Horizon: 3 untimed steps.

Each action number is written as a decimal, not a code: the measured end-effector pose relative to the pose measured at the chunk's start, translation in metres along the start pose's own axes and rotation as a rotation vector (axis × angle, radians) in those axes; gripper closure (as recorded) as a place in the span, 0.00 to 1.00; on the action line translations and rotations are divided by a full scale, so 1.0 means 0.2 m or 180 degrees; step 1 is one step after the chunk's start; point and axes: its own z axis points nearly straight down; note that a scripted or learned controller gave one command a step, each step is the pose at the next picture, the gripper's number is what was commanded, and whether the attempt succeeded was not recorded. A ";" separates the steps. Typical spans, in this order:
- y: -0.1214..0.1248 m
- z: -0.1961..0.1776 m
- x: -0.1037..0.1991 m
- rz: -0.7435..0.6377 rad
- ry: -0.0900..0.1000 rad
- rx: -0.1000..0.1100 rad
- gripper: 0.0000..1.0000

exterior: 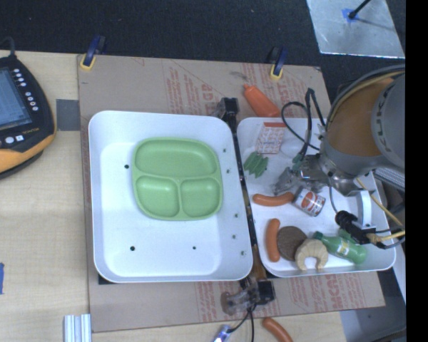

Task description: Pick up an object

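Observation:
My gripper [289, 182] hangs low over the middle of the right bin [385, 266], under the arm's orange band. Just below it lies a small orange sausage [272, 199], and a red-and-white can [312, 203] rests on its side beside the gripper. A green leafy piece [256, 164] sits just left of it. Nothing shows as held. Toward the near side lie an upright red hot dog [272, 239], a brown cookie [291, 239], a tan bread piece [312, 256] and a green bottle [346, 246]. A red-and-white card [269, 138] lies at the bin's far left corner.
The left bin [110, 191] holds a green divided plate [177, 178]. An orange carrot [260, 101] lies outside beyond the right bin, and another sausage [279, 328] lies on the bench in front. A teach pendant [11, 116] sits at far left. Cables [310, 120] loop around the wrist.

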 end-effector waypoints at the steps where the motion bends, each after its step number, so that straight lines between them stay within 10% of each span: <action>1: 0.00 -0.05 -0.01 -0.0010 -0.0006 0.0004 1.00; 2: 0.00 -0.05 -0.01 -0.0014 -0.0008 0.0005 0.00; 3: -0.04 0.00 -0.10 -0.0006 0.0000 0.0002 0.00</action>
